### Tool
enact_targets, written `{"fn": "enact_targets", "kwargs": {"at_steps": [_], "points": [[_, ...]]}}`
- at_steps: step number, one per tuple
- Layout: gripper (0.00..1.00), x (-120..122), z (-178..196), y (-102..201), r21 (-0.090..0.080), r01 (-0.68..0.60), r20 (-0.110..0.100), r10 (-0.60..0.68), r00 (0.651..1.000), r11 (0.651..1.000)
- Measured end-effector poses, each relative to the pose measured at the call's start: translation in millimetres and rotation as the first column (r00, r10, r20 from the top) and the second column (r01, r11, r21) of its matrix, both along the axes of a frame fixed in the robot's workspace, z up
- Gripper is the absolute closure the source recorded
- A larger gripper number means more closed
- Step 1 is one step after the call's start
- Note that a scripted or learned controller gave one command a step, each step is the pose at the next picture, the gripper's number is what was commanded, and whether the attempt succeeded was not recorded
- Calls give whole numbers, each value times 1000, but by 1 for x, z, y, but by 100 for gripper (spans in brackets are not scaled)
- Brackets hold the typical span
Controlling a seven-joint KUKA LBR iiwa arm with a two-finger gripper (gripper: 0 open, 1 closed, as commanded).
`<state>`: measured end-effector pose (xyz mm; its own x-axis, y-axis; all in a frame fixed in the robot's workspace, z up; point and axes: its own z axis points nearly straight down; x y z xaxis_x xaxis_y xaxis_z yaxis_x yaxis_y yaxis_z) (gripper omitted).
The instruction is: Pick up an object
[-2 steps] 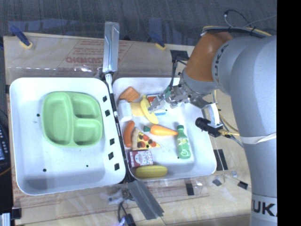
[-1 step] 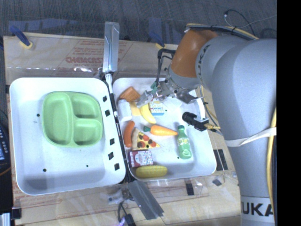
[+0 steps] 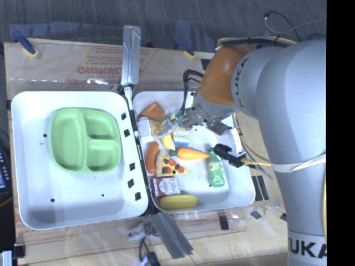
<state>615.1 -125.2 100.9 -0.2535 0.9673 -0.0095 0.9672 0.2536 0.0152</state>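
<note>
Two white bins (image 3: 33, 204) on a cardboard-covered bench (image 3: 66, 62); gripper (image 3: 178, 118) over toy food, grip unclear.

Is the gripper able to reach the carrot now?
Probably yes. The carrot lies on top in the right bin, nothing covering it, and the gripper hangs just above it.

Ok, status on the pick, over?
Hand low over right bin, top end of toy pile. Nothing seen held. Carrot, green bottle, corn lying close by. Green tray in left bin.
</note>
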Motion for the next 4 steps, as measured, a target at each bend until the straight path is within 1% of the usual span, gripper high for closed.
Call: {"fn": "enact_targets", "kwargs": {"at_steps": [1,2,3,4], "points": [[0,-23,110,1,4,264,-17,-264,964,965],[0,-29,170,26,4,411,-19,-411,911,911],[0,-42,93,-36,2,369,-25,-369,929,929],[0,-77,12,-72,7,309,-4,-309,951,951]]}}
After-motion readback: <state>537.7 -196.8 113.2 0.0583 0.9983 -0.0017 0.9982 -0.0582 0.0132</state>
